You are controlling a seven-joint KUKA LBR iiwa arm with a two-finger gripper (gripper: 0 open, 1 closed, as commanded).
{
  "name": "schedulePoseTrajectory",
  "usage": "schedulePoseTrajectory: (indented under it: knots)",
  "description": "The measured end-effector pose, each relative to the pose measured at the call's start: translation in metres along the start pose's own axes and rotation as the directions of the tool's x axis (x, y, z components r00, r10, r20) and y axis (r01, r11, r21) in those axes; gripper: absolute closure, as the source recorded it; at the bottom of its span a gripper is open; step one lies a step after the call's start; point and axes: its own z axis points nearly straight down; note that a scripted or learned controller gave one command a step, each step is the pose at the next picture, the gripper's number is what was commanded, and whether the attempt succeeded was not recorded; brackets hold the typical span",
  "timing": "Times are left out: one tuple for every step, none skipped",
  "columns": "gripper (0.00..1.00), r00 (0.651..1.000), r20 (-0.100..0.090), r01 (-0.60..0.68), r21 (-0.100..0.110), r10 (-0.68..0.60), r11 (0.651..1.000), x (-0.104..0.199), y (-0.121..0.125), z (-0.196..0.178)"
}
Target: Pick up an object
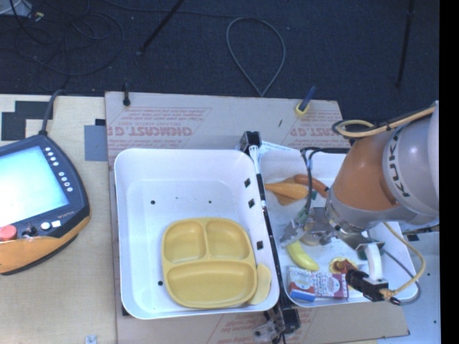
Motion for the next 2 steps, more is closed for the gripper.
schedulePoseTrajectory:
  knots:
    - [0.0, 1.0, 0.0, -0.001, -0.004, 0.001, 1.0, -0.001, -0.02, 0.023]
    - [1.0, 1.0, -0.004, -0.005, -0.003, 0.005, 1.0, 0.0, -0.019, 0.013]
